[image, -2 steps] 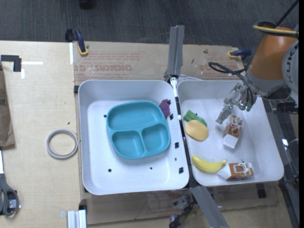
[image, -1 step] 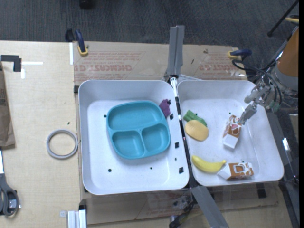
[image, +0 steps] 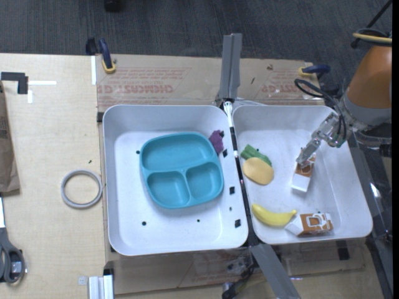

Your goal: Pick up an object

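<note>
My gripper (image: 305, 159) reaches down into the right bin (image: 349, 185) from the upper right. Its tip sits right on top of a small white box with an orange end (image: 302, 180), which lies near the bin's middle right. Whether the box is gripped cannot be made out. To the left lie a yellow-tan rounded object (image: 259, 171) and a green piece (image: 256, 154) behind it. A yellow banana (image: 272, 215) and an orange and white carton (image: 315, 223) rest near the front wall.
The left bin (image: 121, 210) holds a blue divided plate (image: 181, 170) and a small purple object (image: 216, 140) at its right wall. A grey post (image: 230, 67) stands behind the bins. A tape ring (image: 81, 188) and scissors (image: 10, 263) lie on the bench at left.
</note>
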You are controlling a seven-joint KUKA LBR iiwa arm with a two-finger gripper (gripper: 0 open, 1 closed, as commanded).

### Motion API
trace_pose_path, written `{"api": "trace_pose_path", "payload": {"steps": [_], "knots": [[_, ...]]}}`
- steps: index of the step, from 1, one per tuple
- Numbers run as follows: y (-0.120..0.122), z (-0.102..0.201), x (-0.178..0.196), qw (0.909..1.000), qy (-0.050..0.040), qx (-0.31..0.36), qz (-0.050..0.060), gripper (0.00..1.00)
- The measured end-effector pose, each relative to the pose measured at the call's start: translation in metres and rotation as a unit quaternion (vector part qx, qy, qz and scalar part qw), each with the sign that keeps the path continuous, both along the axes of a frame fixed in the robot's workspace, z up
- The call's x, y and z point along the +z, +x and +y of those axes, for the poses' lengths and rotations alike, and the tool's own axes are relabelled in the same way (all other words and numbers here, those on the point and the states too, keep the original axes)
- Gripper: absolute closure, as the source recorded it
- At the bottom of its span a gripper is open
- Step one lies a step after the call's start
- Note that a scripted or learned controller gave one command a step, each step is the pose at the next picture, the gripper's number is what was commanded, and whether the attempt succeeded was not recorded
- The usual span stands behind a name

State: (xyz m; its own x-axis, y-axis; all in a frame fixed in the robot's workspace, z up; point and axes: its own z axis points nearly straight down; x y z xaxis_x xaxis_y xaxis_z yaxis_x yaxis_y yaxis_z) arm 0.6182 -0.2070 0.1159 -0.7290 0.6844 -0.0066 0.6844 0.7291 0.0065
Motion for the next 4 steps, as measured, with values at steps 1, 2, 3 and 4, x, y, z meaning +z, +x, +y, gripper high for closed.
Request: {"api": "trace_pose_path", "payload": {"steps": [1,2,3,4], "knots": [[-0.003,-0.013,-0.008,0.9841,-0.0033,0.177,-0.008,0.0],[0.029,-0.002,-0.009,0.9371,-0.0069,0.349,-0.004,0.0],[0.041,0.058,-0.023,0.8268,-0.0037,0.562,0.001,0.0],[0.042,-0.016,0.076,0.8269,-0.0039,0.562,0.001,0.0]]}}
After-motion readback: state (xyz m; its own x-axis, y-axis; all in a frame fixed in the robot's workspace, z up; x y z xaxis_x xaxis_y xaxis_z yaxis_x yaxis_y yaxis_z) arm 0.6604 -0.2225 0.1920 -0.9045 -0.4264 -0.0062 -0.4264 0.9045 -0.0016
